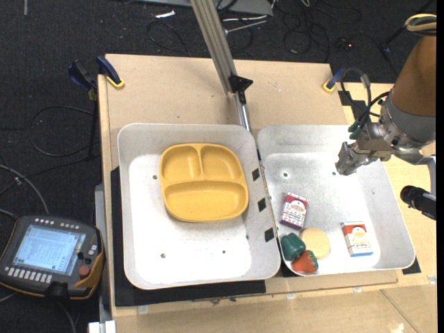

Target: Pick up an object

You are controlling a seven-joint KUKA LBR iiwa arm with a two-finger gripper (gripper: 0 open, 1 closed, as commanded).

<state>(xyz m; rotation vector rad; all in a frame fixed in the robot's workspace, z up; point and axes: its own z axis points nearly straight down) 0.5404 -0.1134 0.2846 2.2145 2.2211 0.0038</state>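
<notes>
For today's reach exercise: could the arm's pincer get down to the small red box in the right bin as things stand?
Probably yes. The pincer hangs above the right bin, and the small red box lies in the open there, with nothing over it.

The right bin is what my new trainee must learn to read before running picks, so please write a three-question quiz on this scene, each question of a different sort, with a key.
1. True or false: the yellow divided plate lies in the right bin.
2. Multiple choice: the small boxes in the right bin, the one near the divider and the one near the outer wall, number: A) one B) two C) four.
3. Fill in: the gripper hovers over the right bin's ______ half, far or near.

Key: 1 false, it lies in the left bin. 2 B. 3 far; the boxes, the round cream piece and the red and green toy lie nearer the camera.
</notes>
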